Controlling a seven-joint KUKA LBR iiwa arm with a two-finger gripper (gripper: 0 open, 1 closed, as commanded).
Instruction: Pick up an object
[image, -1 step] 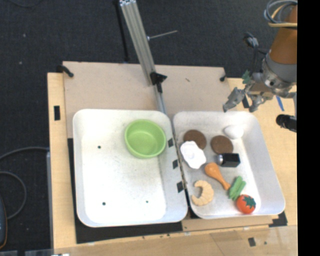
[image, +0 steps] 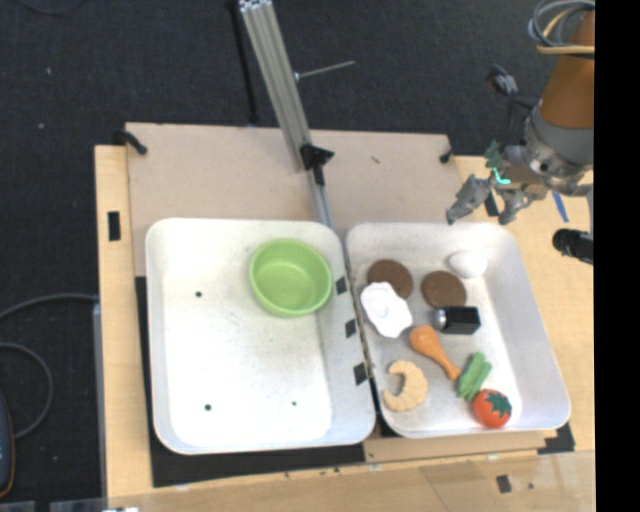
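Observation:
The right bin (image: 530, 330) holds several small objects: two brown discs (image: 389, 275) (image: 443, 289), a white lump (image: 385, 308), a black block (image: 459, 320), an orange drumstick shape (image: 434, 349), a beige croissant (image: 406, 386), a green piece (image: 473, 374), a red tomato (image: 491, 408) and a pale white item (image: 467, 262). My gripper (image: 487, 202) hangs above the far right corner of that bin, fingers spread apart, with nothing between them.
A green bowl (image: 290, 277) sits in the left bin (image: 200, 350) near its far right corner. A slanted metal post (image: 285, 100) rises behind the bins, ending at a black clamp (image: 317, 160).

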